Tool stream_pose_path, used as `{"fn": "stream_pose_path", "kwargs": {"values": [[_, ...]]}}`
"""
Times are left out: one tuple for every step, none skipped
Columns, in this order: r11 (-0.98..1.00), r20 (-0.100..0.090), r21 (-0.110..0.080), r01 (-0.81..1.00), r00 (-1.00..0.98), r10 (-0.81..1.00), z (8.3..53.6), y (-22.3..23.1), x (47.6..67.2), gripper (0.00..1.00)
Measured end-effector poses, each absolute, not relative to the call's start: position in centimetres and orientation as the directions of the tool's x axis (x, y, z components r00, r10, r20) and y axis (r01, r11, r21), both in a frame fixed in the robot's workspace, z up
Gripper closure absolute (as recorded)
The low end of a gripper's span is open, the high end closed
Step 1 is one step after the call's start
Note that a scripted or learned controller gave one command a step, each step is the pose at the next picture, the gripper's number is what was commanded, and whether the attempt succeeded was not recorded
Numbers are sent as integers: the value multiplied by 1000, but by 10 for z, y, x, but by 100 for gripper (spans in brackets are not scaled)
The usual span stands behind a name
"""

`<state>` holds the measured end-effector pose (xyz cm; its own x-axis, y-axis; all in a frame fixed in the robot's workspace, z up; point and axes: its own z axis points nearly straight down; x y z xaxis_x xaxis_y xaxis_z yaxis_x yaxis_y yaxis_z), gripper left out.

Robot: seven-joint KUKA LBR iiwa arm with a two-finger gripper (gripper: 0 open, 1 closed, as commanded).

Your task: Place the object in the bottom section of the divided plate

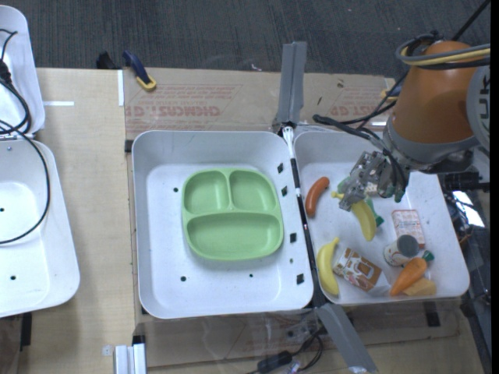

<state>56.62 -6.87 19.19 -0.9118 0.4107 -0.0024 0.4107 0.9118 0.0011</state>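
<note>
The task names no specific object; judging by position, the banana (pixel 364 218) directly below the gripper (pixel 368 184) is the likely target. It is lying in the right bin (pixel 452 283), tilted, its upper end touching or just under the gripper. Whether the gripper is closing on it cannot be determined at this resolution. The banana is appearing to be a light, stiff plastic toy with a smooth, curved and probably slippery skin; take hold across its middle, where the body is thickest, rather than at a tapering end.

Just beside it, a sausage (pixel 315 195) is lying near the bin's left wall. A second banana (pixel 327 267), a carton (pixel 358 268), a carrot (pixel 410 275) and a small packet (pixel 407 224) are sitting lower in the same bin. The plate (pixel 231 213) is waiting in the left bin (pixel 156 287), its wide bottom section facing the near edge.
</note>
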Motion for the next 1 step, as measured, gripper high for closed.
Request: {"fn": "stream_pose_path", "kwargs": {"values": [[997, -4, 1, 77, -997, 77, 192, -54, 609, 100]]}}
